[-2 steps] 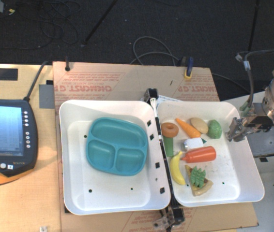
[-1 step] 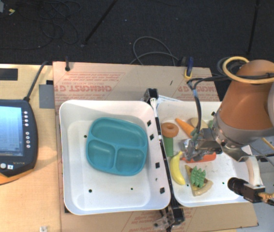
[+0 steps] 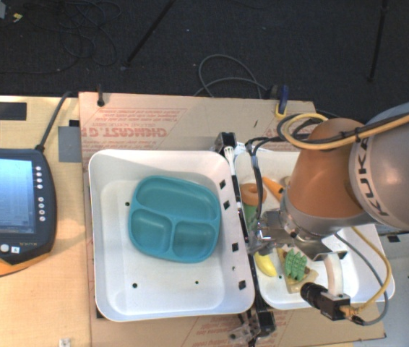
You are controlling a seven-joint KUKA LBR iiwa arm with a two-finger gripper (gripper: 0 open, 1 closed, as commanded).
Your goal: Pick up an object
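Nothing looks lifted yet: small yellow banana-shaped toy (image 3: 265, 264) and green leafy plastic piece (image 3: 295, 265) lie in the right white bin (image 3: 367, 284); the jaws' state I cannot tell.

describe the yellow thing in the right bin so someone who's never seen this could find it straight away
Start at the right bin, the one the grey and orange arm hangs over. Along its left wall, near the front edge, lies a small yellow banana-shaped piece. It is plain bright yellow, unlike the green bumpy piece just to its right and the orange carrot-like piece farther back.
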